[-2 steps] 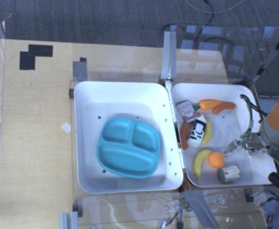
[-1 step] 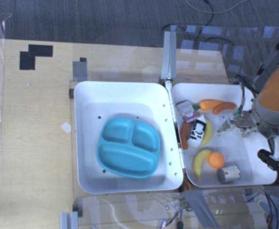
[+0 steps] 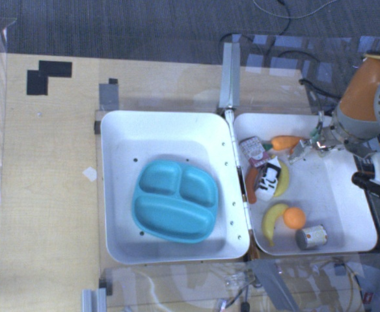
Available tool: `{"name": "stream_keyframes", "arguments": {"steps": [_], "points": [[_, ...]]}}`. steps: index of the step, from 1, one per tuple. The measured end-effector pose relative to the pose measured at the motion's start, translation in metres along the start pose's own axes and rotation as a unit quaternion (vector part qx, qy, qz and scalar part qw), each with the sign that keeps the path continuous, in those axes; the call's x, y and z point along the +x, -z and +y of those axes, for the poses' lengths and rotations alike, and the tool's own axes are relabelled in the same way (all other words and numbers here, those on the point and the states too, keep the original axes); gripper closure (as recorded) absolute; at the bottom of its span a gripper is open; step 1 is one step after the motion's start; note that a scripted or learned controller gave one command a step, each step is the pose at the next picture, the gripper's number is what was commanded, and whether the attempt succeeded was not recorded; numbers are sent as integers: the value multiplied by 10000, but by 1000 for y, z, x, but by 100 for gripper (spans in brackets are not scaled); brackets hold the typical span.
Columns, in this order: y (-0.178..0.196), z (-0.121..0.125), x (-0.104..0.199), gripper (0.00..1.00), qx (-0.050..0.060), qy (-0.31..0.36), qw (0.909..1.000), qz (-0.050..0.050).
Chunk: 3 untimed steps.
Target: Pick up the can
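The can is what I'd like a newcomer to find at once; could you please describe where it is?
Look in the right-hand bin of the two white ones, at the corner nearest the camera. There the can lies on its side, just below the orange and right of the banana. It is the only grey metal cylinder among colourful food items.

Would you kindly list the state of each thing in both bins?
Can: on its side, right bin, untouched.
Orange: resting against the banana.
Banana: lying flat.
Carrot: lying flat.
Blue divided plate: right side up, left bin.
Gripper: above the right bin.
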State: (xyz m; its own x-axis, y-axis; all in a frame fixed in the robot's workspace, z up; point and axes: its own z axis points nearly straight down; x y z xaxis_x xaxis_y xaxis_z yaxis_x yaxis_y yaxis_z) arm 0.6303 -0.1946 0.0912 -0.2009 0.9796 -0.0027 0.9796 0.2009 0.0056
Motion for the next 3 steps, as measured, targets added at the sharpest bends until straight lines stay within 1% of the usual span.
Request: {"name": "stream_keyframes", "arguments": {"steps": [1, 2, 3], "points": [[9, 3, 0, 100, -19, 35, 10000, -12], [209, -11, -1, 100, -20, 494, 9988, -13], [266, 13, -14, 100, -12, -9, 10000, -11]]}}
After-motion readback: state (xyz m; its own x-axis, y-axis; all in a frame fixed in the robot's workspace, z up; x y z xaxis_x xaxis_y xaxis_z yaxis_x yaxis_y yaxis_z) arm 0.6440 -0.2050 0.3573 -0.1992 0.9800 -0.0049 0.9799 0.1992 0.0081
